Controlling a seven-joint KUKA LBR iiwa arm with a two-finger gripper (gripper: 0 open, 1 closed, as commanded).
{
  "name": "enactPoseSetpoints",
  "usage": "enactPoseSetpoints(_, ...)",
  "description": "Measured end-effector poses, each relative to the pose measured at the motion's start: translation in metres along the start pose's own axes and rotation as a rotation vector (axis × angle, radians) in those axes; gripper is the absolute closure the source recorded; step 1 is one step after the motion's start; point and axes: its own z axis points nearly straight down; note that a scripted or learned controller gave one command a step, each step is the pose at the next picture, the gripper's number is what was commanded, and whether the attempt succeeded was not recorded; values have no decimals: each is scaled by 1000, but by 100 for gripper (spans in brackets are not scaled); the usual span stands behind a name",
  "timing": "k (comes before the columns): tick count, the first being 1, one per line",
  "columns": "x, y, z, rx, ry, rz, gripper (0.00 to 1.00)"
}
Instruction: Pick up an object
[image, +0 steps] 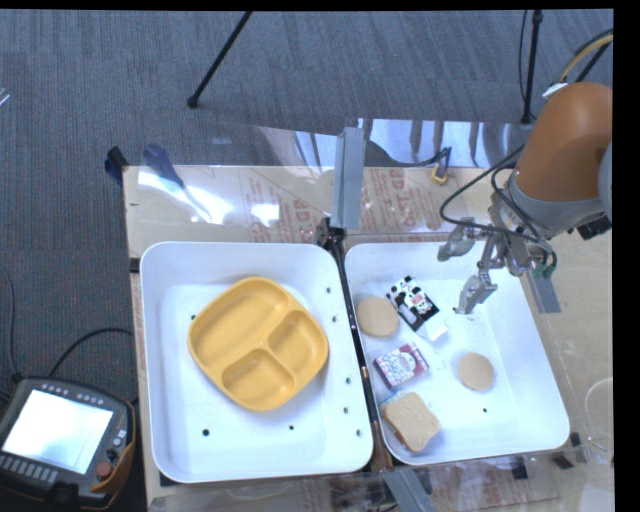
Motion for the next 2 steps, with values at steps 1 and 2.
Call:
enactPoseSetpoints(1, 4, 35, 81, 3, -19, 77, 0)
enactPoseSetpoints(2, 34, 31, 87, 9, -46, -123, 0)
